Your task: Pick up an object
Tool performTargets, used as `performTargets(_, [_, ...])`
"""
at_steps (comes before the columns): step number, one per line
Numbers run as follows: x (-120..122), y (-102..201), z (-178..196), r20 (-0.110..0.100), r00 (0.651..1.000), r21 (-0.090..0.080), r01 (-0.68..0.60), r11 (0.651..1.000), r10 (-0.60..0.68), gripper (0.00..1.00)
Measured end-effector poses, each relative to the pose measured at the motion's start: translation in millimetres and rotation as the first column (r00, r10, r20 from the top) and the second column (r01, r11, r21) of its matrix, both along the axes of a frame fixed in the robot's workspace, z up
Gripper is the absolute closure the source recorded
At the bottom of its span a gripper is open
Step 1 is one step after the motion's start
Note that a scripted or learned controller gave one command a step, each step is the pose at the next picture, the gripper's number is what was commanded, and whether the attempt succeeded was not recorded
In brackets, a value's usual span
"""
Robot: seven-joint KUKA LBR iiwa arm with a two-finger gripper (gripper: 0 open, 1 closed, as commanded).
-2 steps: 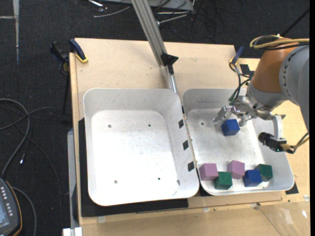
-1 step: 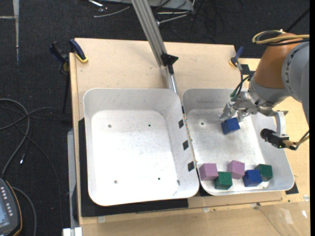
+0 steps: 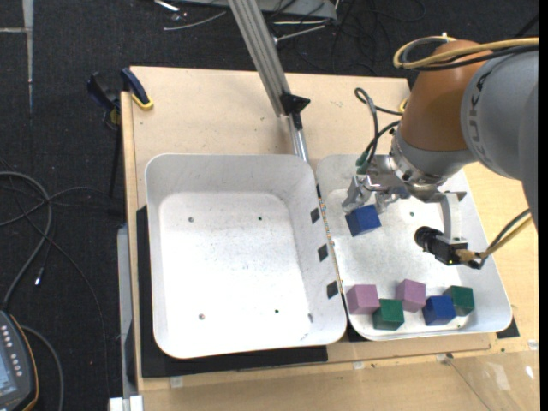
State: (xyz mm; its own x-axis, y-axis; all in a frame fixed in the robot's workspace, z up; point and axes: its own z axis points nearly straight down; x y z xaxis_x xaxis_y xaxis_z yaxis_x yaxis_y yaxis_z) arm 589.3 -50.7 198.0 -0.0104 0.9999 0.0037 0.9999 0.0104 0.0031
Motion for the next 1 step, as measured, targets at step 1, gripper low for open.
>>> performTargets(1, [2.6, 90.3, -2.9, -0.003, 1.000, -0.001, 0.000, 1.000, 0.000, 1.00])
